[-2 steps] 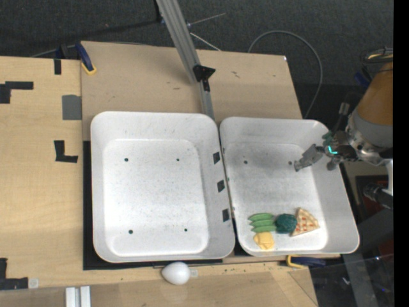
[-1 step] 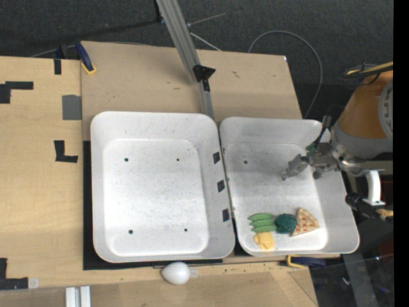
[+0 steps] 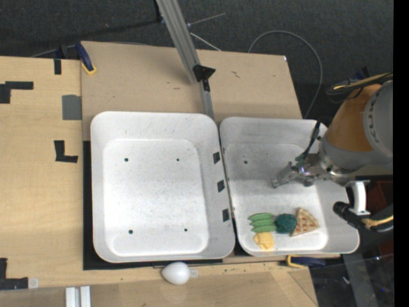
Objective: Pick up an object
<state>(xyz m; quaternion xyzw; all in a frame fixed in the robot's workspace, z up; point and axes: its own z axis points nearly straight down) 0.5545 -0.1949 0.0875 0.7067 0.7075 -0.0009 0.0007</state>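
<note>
My gripper (image 3: 281, 180) hangs over the middle of the right bin (image 3: 255, 136), reaching in from the right with its fingers pointing left. Nothing shows between them. Along the near edge of that bin lie a green pea pod (image 3: 260, 220), a dark green broccoli piece (image 3: 285, 222), a pizza slice (image 3: 306, 222) and a small yellow piece (image 3: 264, 239). These objects sit below and slightly right of the gripper, apart from it.
The left bin (image 3: 153, 184) adjoins the right one. A white egg-shaped object (image 3: 176, 273) rests on the bench just outside the left bin's near edge. A metal pole (image 3: 182, 37) slants down toward the gap between the bins.
</note>
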